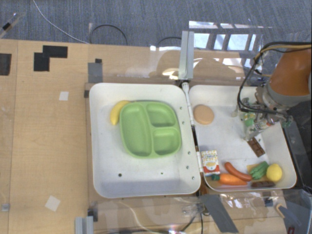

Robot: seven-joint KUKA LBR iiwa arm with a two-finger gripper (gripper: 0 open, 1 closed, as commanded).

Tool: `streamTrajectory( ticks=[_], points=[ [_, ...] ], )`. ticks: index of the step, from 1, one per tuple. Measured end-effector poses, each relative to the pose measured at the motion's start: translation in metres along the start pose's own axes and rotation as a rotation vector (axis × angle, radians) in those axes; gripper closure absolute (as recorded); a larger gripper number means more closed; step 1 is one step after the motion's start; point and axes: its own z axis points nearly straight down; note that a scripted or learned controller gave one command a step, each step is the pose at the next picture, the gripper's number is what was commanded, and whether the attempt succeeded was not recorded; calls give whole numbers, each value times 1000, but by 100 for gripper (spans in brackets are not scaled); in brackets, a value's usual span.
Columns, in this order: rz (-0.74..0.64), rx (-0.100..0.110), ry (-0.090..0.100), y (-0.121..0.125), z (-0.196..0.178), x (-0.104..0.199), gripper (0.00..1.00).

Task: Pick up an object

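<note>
The tool [257, 123] hangs low over the far right part of the right-hand shallow white plastic bin [222, 130], under the grey wrist and the orange band of the arm [291, 77]; from this slanted view I cannot tell how its jaws stand or whether anything is in them. Just below it, nearer in the scene, lies a small flat brown bar-shaped piece [256, 147], tilted on the bin floor. That seems the closest candidate to lift: it looks light and stiff but thin, so a hold across its short width would suit it best.

The other things sit along the near edge of the same bin: a small white printed carton [209, 161], an orange plastic carrot [231, 180], a red plastic sausage [237, 171], a green leafy toy vegetable [258, 170] and a round yellow plastic lemon [274, 172]. The lemon would likely be smooth and prone to slip. A round tan disc like a biscuit [203, 114] rests at the far left of that bin.

In the left white bin [102, 169] a green divided plastic plate [149, 129] covers part of a yellow toy banana [116, 112]
</note>
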Motion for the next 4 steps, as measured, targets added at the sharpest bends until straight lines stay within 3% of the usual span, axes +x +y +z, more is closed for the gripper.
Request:
streamTrajectory(
  ticks=[1, 2, 3, 4],
  points=[
    [-133, -2, 4, -5, 2, -5, 0],
    [-83, -4, 5, 35, 2, -6, 0],
    [55, -1, 3, -13, 2, -34, 0],
    [-49, -1, 4, -12, 2, -34, 0]
  ],
)
